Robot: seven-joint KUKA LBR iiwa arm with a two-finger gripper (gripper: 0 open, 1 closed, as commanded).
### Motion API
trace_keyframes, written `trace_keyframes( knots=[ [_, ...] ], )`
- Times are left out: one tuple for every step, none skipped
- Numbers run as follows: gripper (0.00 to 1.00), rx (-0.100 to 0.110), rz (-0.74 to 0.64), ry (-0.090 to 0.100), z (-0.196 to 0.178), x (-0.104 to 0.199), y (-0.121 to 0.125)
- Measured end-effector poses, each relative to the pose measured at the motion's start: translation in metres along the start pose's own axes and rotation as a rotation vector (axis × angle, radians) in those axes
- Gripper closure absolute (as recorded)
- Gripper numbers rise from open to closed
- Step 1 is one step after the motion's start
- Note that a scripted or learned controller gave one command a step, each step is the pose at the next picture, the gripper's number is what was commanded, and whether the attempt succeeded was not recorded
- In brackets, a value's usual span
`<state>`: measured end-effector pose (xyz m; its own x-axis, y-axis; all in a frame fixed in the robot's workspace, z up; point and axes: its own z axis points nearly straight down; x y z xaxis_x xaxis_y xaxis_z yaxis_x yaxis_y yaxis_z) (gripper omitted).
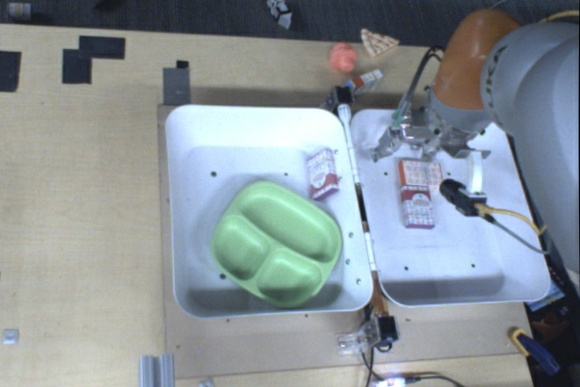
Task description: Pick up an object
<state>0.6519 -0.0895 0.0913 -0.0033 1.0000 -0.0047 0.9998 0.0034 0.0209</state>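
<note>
Gripper low over right bin, near its back edge, just above red-and-white carton lying flat mid-bin. Cannot tell its opening or any hold. Carton looks unlifted; judged: grasp and lift remain. Green tray and small packet in left bin.

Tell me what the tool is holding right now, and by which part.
It cannot be told. The tool sits over the top end of the red and white box in the right bin, and the view does not show a grip.
</note>
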Motion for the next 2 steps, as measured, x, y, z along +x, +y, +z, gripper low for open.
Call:
trace_keyframes(
  knots=[
    [1.00,-0.001,0.000,0.000,-0.0107,0.0000,0.0009],
    [0.00,0.000,0.000,0.000,-0.0104,0.0001,0.0007]
  ],
)
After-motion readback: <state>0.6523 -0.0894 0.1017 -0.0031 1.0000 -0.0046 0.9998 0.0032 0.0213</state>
